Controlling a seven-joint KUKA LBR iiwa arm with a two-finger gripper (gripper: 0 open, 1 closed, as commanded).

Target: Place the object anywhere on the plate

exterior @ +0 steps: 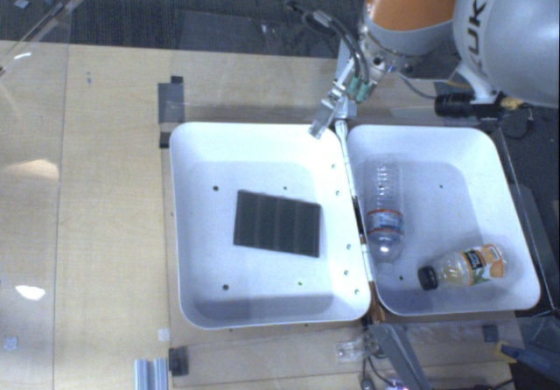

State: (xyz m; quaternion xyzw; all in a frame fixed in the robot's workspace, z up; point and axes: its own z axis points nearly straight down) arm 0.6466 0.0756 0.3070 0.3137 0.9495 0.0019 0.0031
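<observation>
Arm reaches in over right bin's [516, 205] far-left corner; gripper [328, 120] state I cannot tell. 2 bottles: clear bottle [384, 209] lengthwise far-to-near, amber bottle [464, 268] cap pointing left. Plate [277, 223] in left bin [192, 231].

Two white bins [188, 205] side by side on a wooden bench [96, 205]

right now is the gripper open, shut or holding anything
Gripper: cannot tell open or shut from this view; it sits above the far rim where the two bins meet, nothing visibly in it.

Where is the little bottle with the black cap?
The black-capped bottle lies on its side in the right bin, near its front edge, just right of the clear bottle.
</observation>
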